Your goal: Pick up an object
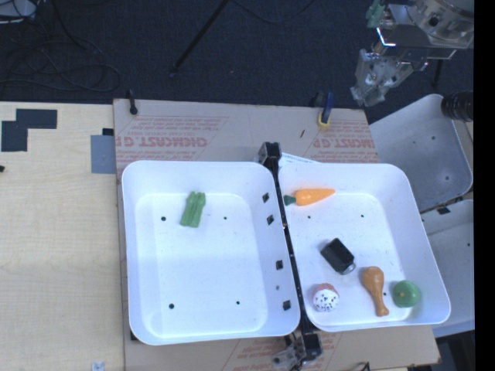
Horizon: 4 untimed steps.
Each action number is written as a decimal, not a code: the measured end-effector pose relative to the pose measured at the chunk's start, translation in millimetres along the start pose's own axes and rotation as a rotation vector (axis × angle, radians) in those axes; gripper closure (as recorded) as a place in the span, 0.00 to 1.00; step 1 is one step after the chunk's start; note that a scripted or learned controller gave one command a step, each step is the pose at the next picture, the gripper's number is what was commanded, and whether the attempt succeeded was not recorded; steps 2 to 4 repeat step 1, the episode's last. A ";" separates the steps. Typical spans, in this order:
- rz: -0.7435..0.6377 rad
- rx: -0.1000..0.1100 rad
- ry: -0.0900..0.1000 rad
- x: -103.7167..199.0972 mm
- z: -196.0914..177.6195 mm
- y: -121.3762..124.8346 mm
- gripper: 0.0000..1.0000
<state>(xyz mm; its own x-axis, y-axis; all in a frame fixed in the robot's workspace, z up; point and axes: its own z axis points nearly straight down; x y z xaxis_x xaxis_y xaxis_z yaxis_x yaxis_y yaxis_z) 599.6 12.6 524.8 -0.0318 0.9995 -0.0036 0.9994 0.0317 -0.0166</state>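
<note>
My gripper (374, 77) hangs high at the upper right, well behind the right bin (410, 199) and above the dark floor. Nothing shows between its fingers. In the right bin lie an orange carrot (311, 196) near the back left, a black box (338, 255) in the middle, a tan drumstick (375, 287), a green ball (405, 293) at the front right and a white speckled cupcake (326, 297) at the front. The left bin (143, 230) holds a green bundle (192, 209) near its back.
Both bins rest on a cardboard sheet (201, 134) on a wooden bench (54, 238). A blue-and-yellow clamp (326, 110) stands at the cardboard's back edge. A grey metal plate (425, 145) lies to the right of the bins.
</note>
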 end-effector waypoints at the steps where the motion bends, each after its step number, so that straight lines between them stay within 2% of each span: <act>1: -0.008 0.004 -0.001 1.0 -9.0 0.3 1.00; 4: -0.008 0.004 -0.001 1.0 -9.0 0.3 1.00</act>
